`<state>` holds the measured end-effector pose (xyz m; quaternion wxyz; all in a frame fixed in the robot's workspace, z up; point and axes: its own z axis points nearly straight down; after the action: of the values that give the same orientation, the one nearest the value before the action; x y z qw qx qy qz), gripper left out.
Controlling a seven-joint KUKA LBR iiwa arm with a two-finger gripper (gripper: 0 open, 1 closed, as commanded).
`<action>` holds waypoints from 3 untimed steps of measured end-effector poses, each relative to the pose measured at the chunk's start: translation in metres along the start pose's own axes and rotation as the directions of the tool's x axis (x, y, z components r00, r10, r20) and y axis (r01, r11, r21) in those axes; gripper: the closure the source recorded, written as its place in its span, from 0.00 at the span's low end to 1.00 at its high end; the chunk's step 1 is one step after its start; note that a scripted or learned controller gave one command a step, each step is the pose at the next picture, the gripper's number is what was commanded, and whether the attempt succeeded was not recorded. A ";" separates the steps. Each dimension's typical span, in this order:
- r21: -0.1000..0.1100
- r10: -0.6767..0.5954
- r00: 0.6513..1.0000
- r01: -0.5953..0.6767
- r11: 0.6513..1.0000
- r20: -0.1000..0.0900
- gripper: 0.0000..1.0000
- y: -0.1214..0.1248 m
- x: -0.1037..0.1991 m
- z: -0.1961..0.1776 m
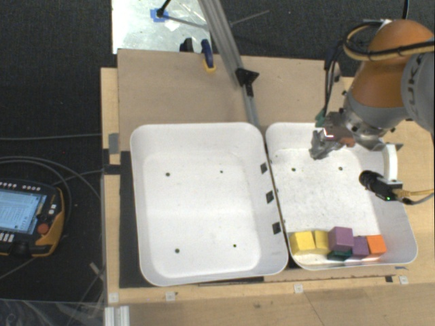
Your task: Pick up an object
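Observation:
Several small blocks lie along the near edge of the right bin (340,195): a yellow block (309,241), a purple block (341,238), a dark green block (338,254) under it, a smaller mauve block (360,246) and an orange block (376,244). My gripper (322,146) hangs over the far part of the same bin, well away from the blocks. It points down and nothing shows below it. The arm's orange band (391,46) rises above it at the right.
The left bin (204,202) sits beside the right one, joined by black clips along the shared wall. A slanted metal pole (228,43) crosses the back of the bench. A teach pendant (27,216) lies off the bench at left.

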<state>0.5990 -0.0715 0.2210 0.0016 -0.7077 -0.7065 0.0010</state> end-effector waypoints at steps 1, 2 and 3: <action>0.001 0.005 1.000 -0.005 1.000 0.003 1.00 -0.029 -0.055 0.053; -0.010 0.004 1.000 -0.004 1.000 0.005 1.00 -0.079 -0.093 -0.016; -0.003 0.001 1.000 -0.001 1.000 0.002 1.00 -0.083 -0.108 0.020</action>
<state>0.5161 -0.1792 0.2008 0.0000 -0.7080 -0.7062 0.0006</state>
